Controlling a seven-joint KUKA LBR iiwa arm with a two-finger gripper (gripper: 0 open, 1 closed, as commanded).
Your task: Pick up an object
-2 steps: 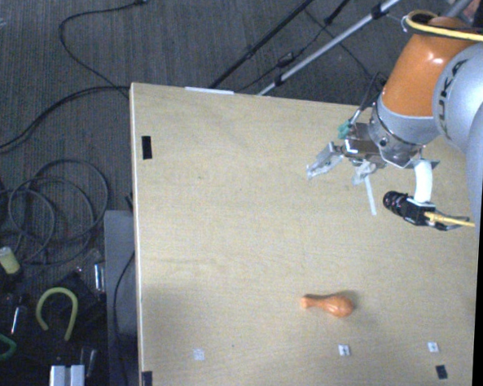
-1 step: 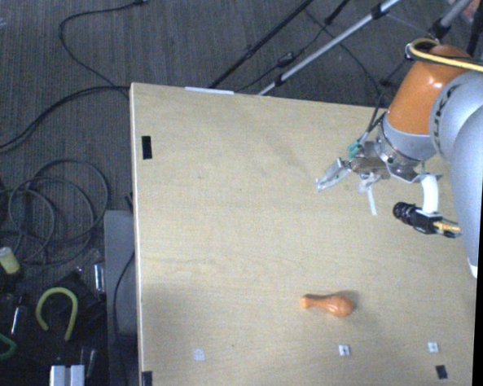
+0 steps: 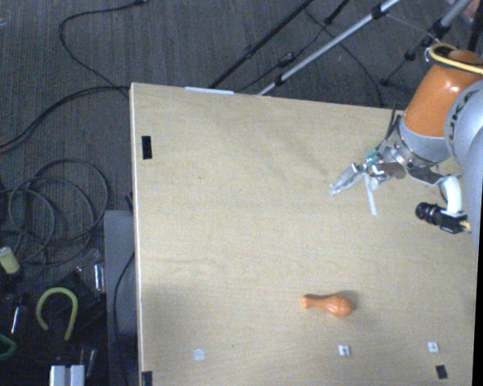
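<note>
A small orange gourd-shaped object (image 3: 329, 304) lies on its side on the light wooden bench top (image 3: 223, 228), toward the lower right, its thin neck pointing left. My gripper (image 3: 355, 198) hangs over the upper right part of the bench, well above the orange object in the view and apart from it. Its two thin pale fingers (image 3: 341, 185) are spread apart, so it is open with nothing between them. The grey arm with the orange band (image 3: 439, 98) comes in from the right edge.
Small black and white markers (image 3: 344, 349) dot the bench surface near the lower right, and a black one (image 3: 146, 147) sits near the left edge. Cables, tripod legs and tools lie on the dark floor left of and behind the bench.
</note>
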